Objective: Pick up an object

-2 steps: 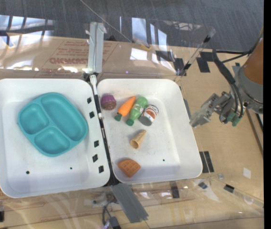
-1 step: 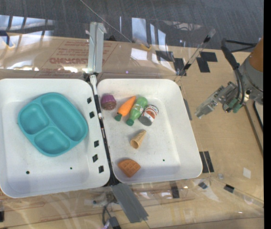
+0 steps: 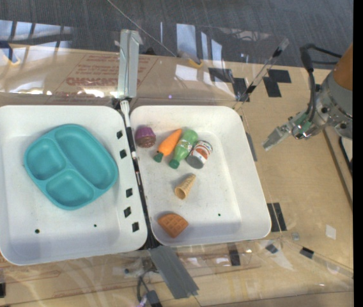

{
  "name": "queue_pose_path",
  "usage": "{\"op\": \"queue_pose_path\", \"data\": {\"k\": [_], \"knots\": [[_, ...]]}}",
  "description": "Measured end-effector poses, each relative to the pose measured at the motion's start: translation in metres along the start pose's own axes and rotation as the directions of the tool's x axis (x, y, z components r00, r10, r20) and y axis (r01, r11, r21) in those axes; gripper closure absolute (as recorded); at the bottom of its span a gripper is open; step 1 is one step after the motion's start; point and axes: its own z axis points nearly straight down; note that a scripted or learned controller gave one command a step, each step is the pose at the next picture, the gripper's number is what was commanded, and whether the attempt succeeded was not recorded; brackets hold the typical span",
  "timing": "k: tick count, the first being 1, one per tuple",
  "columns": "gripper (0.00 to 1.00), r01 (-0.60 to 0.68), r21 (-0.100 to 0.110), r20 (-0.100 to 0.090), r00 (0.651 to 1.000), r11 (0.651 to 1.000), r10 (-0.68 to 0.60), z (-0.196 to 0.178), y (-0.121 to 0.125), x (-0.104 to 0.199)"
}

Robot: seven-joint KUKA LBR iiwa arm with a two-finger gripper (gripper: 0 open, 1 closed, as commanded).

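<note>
Looks like we're at the very start, the approach step. The right bin (image 3: 248, 171) has all the candidates: a green bottle (image 3: 183, 147), carrot (image 3: 168, 144), small can (image 3: 199, 153), waffle (image 3: 172, 224), cone (image 3: 185, 186) and a purple thing (image 3: 144, 135). The tool (image 3: 276, 136) hangs off to the right of that bin, over the desk (image 3: 296, 190), gripping nothing; can't tell if it's open. Next move, I'd guess: swing left over the bin, then drop onto one item.

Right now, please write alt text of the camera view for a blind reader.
The gripper hangs outside the right bin, which holds a toy carrot, green bottle, can, ice-cream cone and waffle. The left bin holds a teal divided plate.
</note>
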Motion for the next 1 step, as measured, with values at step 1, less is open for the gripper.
{"op": "queue_pose_path", "data": {"k": [1], "knots": [[1.0, -0.339, 0.003, -0.001, 0.941, 0.941, 0.339, -0.0067, 0.0361, -0.0136]]}}
